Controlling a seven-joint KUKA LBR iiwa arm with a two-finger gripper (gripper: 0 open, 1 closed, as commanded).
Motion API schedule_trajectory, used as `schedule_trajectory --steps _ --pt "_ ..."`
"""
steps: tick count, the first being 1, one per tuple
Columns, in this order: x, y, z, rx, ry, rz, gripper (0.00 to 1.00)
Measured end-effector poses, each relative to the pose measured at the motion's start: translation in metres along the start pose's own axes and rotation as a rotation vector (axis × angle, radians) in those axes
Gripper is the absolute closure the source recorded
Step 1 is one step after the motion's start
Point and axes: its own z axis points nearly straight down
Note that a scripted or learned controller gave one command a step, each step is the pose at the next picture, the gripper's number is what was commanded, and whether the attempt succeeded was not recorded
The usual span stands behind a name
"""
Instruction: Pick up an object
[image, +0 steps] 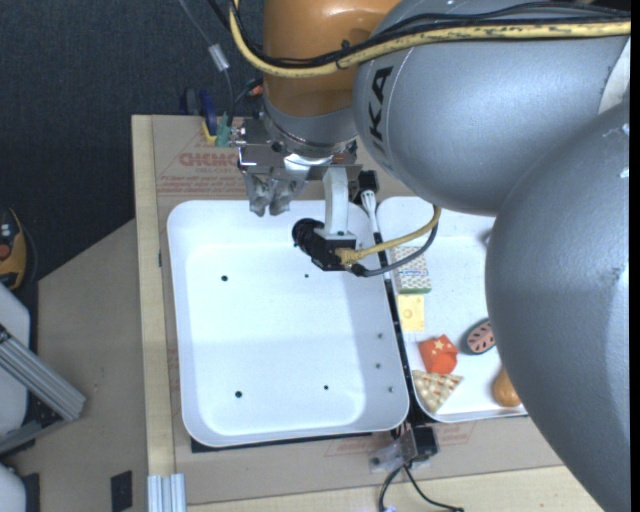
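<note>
— While the arm (470, 100) reaches over from three o'clock, where is the gripper (268, 203)?
— At twelve o'clock of the left bin (200, 400), above its far rim; fingers close together, nothing visible between them.
— And the objects?
— Right bin (455, 250) — a yellow block (411, 311), a red piece (438, 353), a checkered wedge (434, 386).

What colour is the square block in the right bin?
Yellow: the square block, clearest in the camera view.
</note>
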Motion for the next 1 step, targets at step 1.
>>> schedule_trajectory --steps 1 --pt "0.0001 -0.0234 -0.0089 0.000 0.000 0.000 1.00"
